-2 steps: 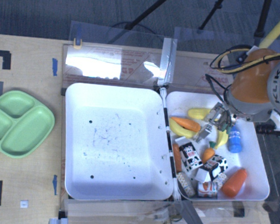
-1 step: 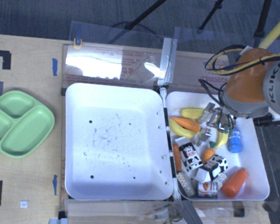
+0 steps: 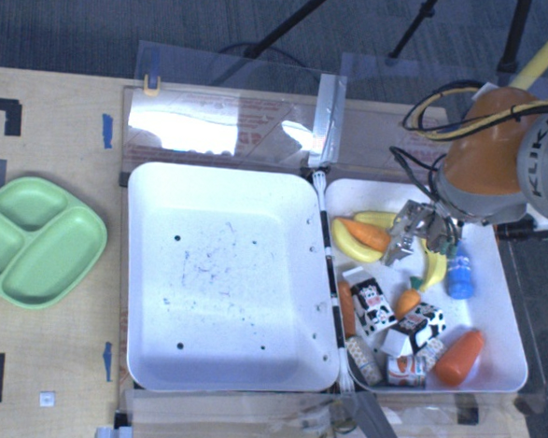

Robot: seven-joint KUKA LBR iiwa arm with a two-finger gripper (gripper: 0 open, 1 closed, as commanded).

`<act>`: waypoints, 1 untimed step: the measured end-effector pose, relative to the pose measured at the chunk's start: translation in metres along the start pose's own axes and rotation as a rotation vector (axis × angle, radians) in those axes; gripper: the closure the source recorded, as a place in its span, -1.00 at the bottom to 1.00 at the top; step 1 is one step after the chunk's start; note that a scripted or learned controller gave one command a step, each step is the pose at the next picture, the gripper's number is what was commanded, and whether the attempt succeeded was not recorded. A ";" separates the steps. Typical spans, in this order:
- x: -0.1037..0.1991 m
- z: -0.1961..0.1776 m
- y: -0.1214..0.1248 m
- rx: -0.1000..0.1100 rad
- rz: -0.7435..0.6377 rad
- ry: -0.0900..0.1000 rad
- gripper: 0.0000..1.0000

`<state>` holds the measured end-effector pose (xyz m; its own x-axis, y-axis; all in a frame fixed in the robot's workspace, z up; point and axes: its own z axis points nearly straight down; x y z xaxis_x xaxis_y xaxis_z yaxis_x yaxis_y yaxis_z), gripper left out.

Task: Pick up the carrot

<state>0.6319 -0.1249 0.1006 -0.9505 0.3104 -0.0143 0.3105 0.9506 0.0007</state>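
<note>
While bananas (image 3: 385, 232) crowd the carrot (image 3: 365, 234), the end effector (image 3: 405, 239) seems released.

Carrot (image 3: 367, 235): orange, tapered, lying across bananas (image 3: 378, 232), upper part of right bin (image 3: 507, 305).

Arm (image 3: 489, 149) reaches in from right, wrist bent down, tool (image 3: 405, 239) low.

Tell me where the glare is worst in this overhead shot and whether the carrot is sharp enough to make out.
Camera view: the strongest glare sits on the clear plastic sheet behind the left bin. Camera view: the carrot reads as a soft orange shape beside the gripper; its edges are slightly blurred.
</note>
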 end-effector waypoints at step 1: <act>0.017 -0.027 0.012 0.006 0.036 0.006 1.00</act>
<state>0.6194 -0.1078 0.1271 -0.9387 0.3446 -0.0079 0.3446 0.9387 -0.0044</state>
